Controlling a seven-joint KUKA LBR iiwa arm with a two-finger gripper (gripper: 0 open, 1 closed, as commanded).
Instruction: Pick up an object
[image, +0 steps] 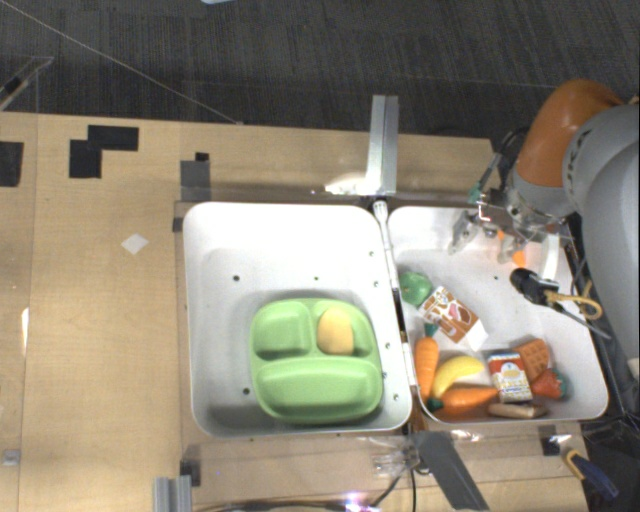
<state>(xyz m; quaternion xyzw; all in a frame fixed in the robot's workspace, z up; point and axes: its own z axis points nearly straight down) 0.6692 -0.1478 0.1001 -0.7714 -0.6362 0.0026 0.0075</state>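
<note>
My gripper (482, 240) hangs over the far right corner of the right bin (440, 232), its two fingers spread open with nothing between them. The toy food lies nearer the front of that bin: a green piece (414, 288), a small patterned carton (450, 315), a carrot (426, 364), a banana (458, 371), a red box (510, 378), a waffle (535, 355) and a brown sausage (512, 410). All of these lie below and to the left of the gripper, apart from it.
The left bin (215, 250) holds a green divided plate (300, 385) with a yellow-orange round fruit (336, 330) in its upper right compartment. A metal post (384, 145) stands behind the wall between the bins. The arm with its orange band (560, 130) and cables (570, 300) crowd the right side.
</note>
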